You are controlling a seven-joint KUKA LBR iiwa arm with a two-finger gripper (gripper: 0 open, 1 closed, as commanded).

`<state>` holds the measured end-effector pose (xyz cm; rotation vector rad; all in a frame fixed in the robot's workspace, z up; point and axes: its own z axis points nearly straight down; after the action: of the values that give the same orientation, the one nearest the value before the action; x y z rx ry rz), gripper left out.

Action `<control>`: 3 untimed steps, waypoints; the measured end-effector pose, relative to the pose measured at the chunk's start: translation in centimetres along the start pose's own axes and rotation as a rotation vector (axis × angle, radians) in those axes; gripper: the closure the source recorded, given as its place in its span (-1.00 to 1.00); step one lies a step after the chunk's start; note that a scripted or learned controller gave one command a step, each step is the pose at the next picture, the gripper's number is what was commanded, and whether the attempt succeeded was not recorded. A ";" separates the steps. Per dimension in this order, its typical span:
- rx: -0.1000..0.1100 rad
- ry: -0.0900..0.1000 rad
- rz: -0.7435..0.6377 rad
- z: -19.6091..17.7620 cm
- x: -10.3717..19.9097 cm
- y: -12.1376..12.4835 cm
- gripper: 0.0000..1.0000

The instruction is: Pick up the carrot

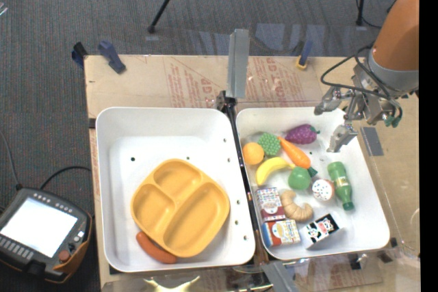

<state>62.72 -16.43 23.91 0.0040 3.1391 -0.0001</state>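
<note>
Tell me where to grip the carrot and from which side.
Grip the carrot mid-body, coming straight down, fingers closing across its width. It lies flat on a diagonal, thick end toward the purple grapes, thin end by the green apple; the banana crowds one flank.

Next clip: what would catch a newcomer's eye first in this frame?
Probably the big yellow three-compartment plastic plate in the left white bin, with a reddish sausage-shaped toy lying along its near edge. Next, the heap of toy food in the right white bin, where the orange toy carrot lies untouched, and the tool hanging above that bin's far right corner.
</note>
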 end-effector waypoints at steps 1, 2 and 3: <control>-0.003 0.006 0.033 15.4 0.6 4.5 -1.00; -0.001 -0.003 0.029 14.0 0.3 4.7 1.00; 0.003 -0.010 -0.191 3.1 0.4 -0.2 1.00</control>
<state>62.32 -16.62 20.85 -0.2940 3.1155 -0.0049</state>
